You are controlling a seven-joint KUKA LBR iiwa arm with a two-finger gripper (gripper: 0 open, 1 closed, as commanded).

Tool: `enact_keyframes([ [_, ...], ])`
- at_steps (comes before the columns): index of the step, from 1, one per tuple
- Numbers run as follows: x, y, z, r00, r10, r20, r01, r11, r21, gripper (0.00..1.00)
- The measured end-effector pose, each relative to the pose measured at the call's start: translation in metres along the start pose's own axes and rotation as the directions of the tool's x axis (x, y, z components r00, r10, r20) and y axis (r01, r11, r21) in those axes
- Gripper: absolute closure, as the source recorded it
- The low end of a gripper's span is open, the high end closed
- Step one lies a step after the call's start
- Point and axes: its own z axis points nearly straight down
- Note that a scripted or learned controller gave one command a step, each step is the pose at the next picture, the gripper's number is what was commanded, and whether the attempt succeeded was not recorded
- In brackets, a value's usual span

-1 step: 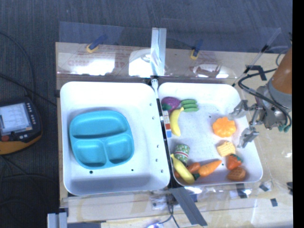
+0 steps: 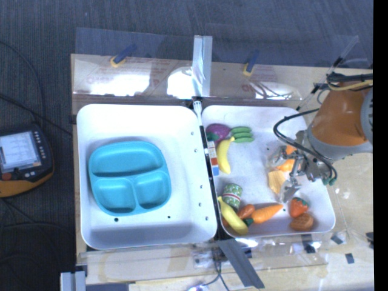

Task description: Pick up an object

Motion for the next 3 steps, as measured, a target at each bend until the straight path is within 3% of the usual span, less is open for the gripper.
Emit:
enact_keyframes([
  [1,-0.035,0.044,0.001,1.000,0.013,0.001,-0.013,1.000,-0.002,0.00],
  [2,-0.043,0.011,0.002,0.994,-0.108,0.000,0.108,0.994,-0.003,0.00],
  [3,-0.046,0.012,-0.011,0.994,-0.111,0.006,0.111,0.994,0.002,1.00],
])
